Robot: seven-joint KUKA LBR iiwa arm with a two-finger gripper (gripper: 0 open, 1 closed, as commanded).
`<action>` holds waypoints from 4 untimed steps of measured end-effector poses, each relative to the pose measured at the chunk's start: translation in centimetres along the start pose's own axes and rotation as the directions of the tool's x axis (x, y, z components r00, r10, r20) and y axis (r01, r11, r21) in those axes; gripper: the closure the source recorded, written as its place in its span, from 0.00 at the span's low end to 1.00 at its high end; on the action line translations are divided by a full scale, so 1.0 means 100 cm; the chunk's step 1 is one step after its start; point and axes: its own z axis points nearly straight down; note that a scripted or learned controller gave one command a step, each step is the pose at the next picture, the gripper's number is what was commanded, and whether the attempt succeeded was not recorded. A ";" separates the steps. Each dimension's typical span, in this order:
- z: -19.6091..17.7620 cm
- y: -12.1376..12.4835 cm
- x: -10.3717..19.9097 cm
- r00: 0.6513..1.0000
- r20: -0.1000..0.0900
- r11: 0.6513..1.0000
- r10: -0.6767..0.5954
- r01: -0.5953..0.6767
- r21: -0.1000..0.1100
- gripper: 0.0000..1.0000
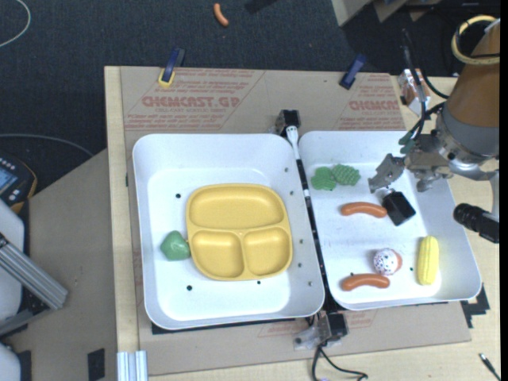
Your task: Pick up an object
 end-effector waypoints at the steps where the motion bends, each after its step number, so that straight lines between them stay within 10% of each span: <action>1: -0.007 0.002 0.000 1.000 0.002 1.000 -0.003 0.003 -0.014 0.00; 4: 0.145 0.023 -0.011 1.000 0.002 1.000 -0.002 0.002 -0.010 0.00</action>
